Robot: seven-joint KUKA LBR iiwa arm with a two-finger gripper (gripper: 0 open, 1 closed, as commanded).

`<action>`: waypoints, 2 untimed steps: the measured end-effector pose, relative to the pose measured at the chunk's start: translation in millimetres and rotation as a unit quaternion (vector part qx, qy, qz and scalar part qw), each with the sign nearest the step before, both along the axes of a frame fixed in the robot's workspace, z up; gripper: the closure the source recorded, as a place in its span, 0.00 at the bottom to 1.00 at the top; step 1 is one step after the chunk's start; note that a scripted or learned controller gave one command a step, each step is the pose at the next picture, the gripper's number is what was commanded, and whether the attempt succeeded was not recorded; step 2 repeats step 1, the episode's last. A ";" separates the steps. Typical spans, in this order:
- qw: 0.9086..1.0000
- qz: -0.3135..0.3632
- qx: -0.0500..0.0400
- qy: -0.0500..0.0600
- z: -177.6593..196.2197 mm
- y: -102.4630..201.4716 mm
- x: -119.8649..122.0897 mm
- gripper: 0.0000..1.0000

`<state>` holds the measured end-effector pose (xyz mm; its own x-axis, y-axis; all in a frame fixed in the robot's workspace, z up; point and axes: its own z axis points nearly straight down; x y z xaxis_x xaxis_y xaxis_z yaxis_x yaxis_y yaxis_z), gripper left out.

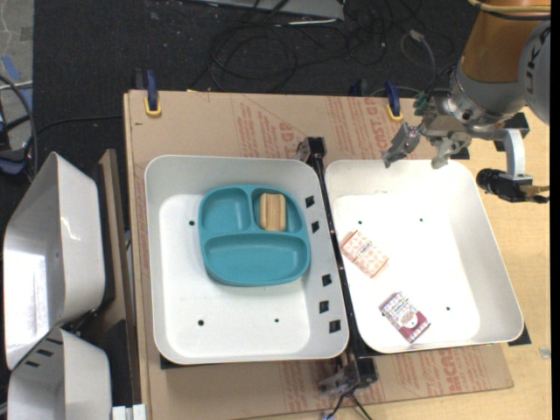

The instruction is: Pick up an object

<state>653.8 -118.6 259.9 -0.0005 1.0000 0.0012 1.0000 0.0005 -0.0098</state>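
In right bin (490, 226), two packets (364, 253)

Cardboard-topped bench (262, 121) bears two white bins (175, 322), side by side

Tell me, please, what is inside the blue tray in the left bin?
The blue tray has one tan block lying in its upper right compartment. Nothing else lies in the other compartments. What is under the tray is covered.
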 end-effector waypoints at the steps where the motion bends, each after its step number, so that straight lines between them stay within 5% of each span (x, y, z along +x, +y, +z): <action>1: 1.000 0.001 -0.001 -0.005 5.6 0.1 1.9 0.00; 2: 1.000 0.001 -0.001 -0.005 5.6 0.1 1.9 0.00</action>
